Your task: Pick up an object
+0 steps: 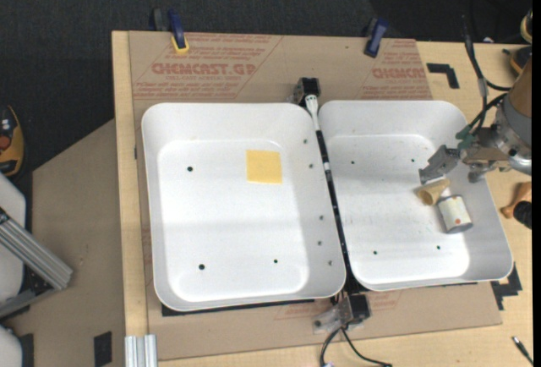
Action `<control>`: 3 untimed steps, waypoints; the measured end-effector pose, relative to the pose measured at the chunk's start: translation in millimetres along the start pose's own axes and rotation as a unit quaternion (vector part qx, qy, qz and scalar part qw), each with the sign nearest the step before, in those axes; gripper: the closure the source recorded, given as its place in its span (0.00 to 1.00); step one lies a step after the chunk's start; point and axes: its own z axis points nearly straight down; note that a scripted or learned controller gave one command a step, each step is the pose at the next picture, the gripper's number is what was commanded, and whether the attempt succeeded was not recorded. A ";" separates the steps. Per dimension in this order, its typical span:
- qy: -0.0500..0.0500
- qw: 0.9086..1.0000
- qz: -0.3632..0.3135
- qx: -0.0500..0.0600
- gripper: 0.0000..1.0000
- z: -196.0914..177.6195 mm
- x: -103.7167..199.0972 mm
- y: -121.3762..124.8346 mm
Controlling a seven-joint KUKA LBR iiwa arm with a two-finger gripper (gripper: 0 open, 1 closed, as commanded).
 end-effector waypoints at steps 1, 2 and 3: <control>-0.001 1.000 0.000 -0.002 1.00 -10.6 -0.1 0.7; -0.001 1.000 -0.004 -0.008 1.00 -153.1 55.3 28.8; 0.000 1.000 0.000 0.002 1.00 -115.7 62.7 12.5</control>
